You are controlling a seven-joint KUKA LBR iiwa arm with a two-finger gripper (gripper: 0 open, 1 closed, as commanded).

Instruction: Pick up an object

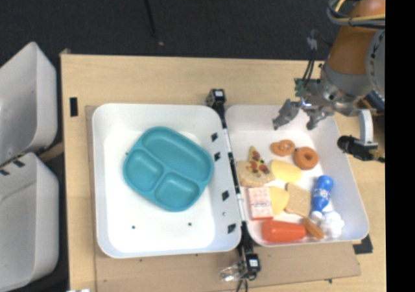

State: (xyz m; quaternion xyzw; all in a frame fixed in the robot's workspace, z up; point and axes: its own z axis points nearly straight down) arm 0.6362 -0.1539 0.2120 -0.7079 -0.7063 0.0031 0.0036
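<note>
The gripper (300,115) hangs with fingers apart, holding nothing, probably ready to drop on the donuts (295,153).

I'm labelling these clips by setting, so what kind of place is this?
Probably a robotics lab's pick-and-place test bench, not a kitchen. A wooden bench carries two white bins: the right bin holds toy food such as two doughnuts, the left bin a teal divided plate, with the gripper open above.
</note>
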